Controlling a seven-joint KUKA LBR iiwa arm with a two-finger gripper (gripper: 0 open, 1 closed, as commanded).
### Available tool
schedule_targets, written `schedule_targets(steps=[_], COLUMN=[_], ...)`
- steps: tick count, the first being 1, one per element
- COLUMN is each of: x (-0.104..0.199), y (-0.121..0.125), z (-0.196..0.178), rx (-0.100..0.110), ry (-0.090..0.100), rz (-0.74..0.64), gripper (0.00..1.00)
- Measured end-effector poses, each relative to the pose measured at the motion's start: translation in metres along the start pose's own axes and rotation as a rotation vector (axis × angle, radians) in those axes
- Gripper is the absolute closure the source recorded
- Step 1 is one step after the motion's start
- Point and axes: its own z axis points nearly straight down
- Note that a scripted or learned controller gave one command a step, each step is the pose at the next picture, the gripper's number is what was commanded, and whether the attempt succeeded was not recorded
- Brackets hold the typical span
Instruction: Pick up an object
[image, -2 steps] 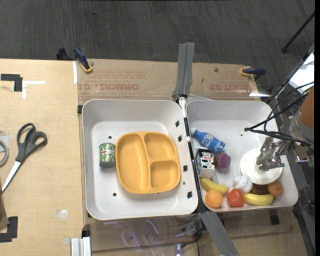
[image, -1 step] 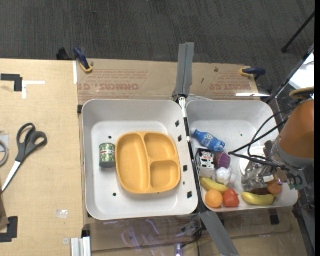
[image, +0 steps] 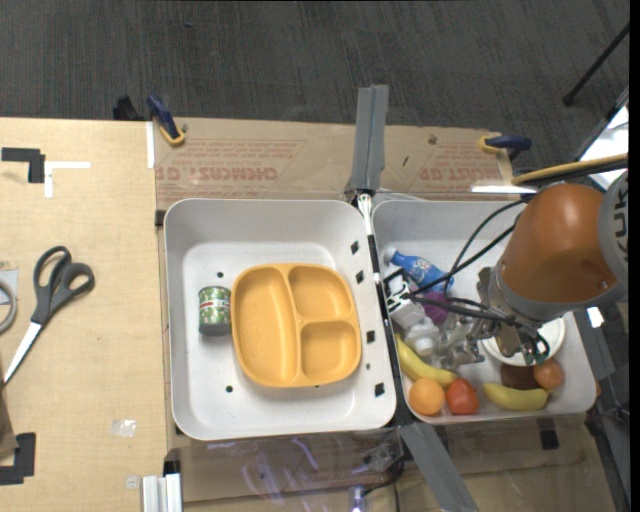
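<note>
My gripper (image: 455, 345) hangs low in the right bin (image: 440, 215), under the orange wrist band (image: 560, 250), right above a pile of small things. Below it lie a banana (image: 422, 364), an orange (image: 427, 397) and a red tomato (image: 462, 397). A second banana (image: 515, 397) and a reddish fruit (image: 548, 375) lie to the right by a white bowl (image: 520, 345). A blue bottle (image: 415, 268) and a white bottle (image: 412, 318) lie at the left of the gripper. The wrist and cables hide the fingertips.
The left bin (image: 190, 390) holds a yellow divided plate (image: 297, 324) and a small green can (image: 214, 310) at its left. Scissors (image: 45, 290) lie on the bench at far left. A grey divider bar (image: 370, 130) rises between the bins at the back.
</note>
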Motion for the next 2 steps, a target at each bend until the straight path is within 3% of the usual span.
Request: schedule_targets(steps=[1,2], x=[0.013,0.03], y=[-0.102,-0.048], z=[-0.125,0.0], rx=[0.003,0.0], ry=[-0.001,0.001], rz=[0.124,0.17], gripper=[1.0,1.0])
